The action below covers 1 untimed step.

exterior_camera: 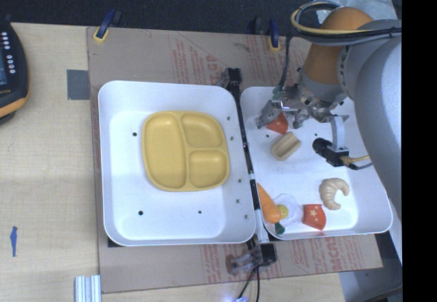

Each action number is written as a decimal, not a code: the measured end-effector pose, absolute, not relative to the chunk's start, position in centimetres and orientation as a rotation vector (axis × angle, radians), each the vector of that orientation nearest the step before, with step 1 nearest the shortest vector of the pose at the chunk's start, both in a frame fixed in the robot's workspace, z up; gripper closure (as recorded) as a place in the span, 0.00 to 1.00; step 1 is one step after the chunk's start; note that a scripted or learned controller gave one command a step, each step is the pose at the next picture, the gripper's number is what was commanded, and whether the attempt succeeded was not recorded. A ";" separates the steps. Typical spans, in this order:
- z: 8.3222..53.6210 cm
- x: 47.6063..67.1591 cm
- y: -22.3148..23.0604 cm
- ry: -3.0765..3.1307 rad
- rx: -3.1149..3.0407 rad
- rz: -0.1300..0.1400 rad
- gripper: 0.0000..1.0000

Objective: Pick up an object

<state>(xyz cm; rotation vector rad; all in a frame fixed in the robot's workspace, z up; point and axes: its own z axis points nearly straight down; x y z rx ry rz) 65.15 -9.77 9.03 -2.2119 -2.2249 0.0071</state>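
While the gripper (273, 118) hovers, the bread roll (285, 146) lies diagonally

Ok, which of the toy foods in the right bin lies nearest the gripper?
The red piece at the gripper, at the bin's far left. The tan roll lies just below; croissant and carrot sit farther toward the near edge.

Both white bins (113, 157) look like smooth, slightly glossy plastic, and the yellow divided tray (186, 150) has a duller, matt plastic face. They sit on a brown cardboard sheet (171, 55) with a flat papery finish, over a pale wood-grain bench (41, 177). The croissant (334, 192) looks like moulded plastic.
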 end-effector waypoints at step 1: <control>9.2 65.7 -11.9 -2.224 -2.220 0.002 0.00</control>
